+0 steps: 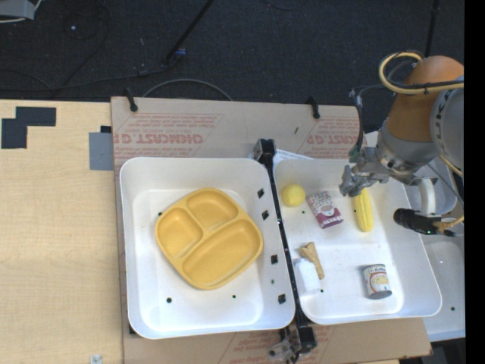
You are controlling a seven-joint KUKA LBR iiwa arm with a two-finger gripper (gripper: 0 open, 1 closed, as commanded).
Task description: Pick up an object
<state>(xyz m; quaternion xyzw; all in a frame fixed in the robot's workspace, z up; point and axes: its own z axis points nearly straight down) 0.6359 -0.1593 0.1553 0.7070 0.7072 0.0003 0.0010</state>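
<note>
In the right bin [413, 294] lie a yellow ball [294, 196], a red and white packet [325, 208], a yellow corn cob [364, 210], a tan wooden piece [311, 258] and a small can [376, 281]. My gripper [354, 183] hangs over the bin's far side, just above and left of the corn cob's upper end. Nothing shows between its dark fingers.
The left bin [144, 279] holds a yellow divided plate [208, 237]. A black divider [276, 233] runs between the two bins. Cardboard lies behind the bins, and the grey arm with its orange band [432, 74] stands at the right.
</note>
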